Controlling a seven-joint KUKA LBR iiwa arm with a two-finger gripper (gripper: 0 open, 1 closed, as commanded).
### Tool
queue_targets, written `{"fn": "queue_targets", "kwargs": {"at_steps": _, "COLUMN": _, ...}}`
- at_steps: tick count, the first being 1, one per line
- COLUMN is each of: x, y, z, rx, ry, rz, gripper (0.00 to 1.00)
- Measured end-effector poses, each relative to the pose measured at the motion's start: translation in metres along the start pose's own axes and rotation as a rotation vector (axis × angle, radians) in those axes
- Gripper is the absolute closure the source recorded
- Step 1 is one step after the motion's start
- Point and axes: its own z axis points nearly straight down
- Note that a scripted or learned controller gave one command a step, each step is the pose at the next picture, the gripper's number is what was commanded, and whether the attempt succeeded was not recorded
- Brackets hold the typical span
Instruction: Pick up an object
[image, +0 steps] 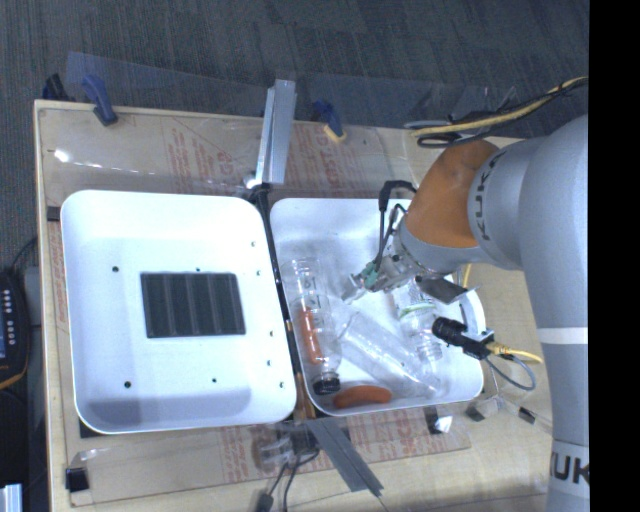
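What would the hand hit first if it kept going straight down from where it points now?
Probably the heap of clear plastic bottles in the right bin. The hand hangs over them, pointing down and left. Depth is unclear, so contact may be close.

Gripper (372, 277) over cluttered right bin (340, 215)

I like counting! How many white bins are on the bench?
2. The left bin sits on the bench's left side with a dark grate in its floor. The right bin sits beside it, under the arm, holding clear bottles.
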Motion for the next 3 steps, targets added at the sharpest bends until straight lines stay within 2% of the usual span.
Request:
{"fn": "queue_targets", "kwargs": {"at_steps": 1, "x": -0.004, "y": -0.001, "z": -0.002, "rx": -0.001, "ry": -0.007, "rz": 0.003, "gripper": 0.0}}
{"fn": "queue_targets", "kwargs": {"at_steps": 2, "x": -0.022, "y": -0.012, "z": -0.078, "rx": -0.003, "ry": 0.0, "rz": 0.017, "gripper": 0.0}}
{"fn": "queue_targets", "kwargs": {"at_steps": 3, "x": -0.028, "y": 0.004, "z": -0.067, "rx": -0.003, "ry": 0.0, "rz": 0.002, "gripper": 0.0}}
